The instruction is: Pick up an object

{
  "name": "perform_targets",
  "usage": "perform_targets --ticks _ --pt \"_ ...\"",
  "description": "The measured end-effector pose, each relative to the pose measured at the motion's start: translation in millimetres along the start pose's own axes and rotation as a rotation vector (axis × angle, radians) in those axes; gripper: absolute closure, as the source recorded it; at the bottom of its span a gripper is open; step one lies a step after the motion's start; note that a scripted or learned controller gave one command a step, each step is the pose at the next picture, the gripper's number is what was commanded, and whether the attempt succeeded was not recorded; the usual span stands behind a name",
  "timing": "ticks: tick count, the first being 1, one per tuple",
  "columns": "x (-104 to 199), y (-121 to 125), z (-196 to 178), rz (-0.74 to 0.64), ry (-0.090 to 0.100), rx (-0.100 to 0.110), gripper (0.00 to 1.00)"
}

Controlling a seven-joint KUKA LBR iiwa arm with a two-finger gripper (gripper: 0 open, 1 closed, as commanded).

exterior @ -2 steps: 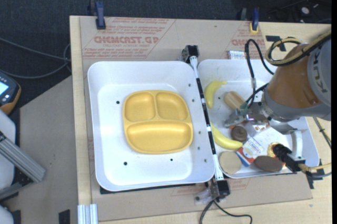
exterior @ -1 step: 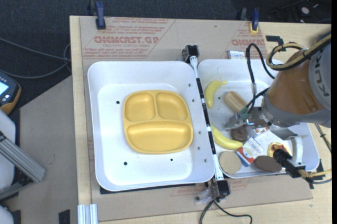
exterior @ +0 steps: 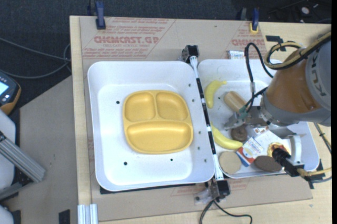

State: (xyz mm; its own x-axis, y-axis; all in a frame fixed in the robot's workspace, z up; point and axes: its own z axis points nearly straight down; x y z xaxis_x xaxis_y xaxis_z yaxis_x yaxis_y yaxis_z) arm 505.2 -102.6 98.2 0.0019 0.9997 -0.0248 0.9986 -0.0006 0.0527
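Observation:
The right bin (exterior: 226, 68) holds several small things. A yellow banana (exterior: 212, 92) lies near its left wall, with a pale wooden cylinder (exterior: 234, 100) beside it. A second banana (exterior: 223, 139) lies lower down, next to a tan round disc (exterior: 229, 162), a white, red and blue packet (exterior: 255, 145) and a brown oval piece (exterior: 267, 164). My gripper (exterior: 239, 122) hangs low over the middle of this bin, just below the wooden cylinder and right above a dark round piece (exterior: 240, 133). I see nothing clearly held in it.
The left bin (exterior: 102, 112) holds a yellow divided plate (exterior: 157, 121). The arm's grey and orange body (exterior: 295, 89) covers the right part of the right bin. A black clip (exterior: 190, 51) sits where the bins meet at the back.

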Motion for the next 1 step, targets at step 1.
perform_targets --ticks 1 --pt "-0.7 -10.0 -0.9 -0.003 0.004 -0.006 0.0"
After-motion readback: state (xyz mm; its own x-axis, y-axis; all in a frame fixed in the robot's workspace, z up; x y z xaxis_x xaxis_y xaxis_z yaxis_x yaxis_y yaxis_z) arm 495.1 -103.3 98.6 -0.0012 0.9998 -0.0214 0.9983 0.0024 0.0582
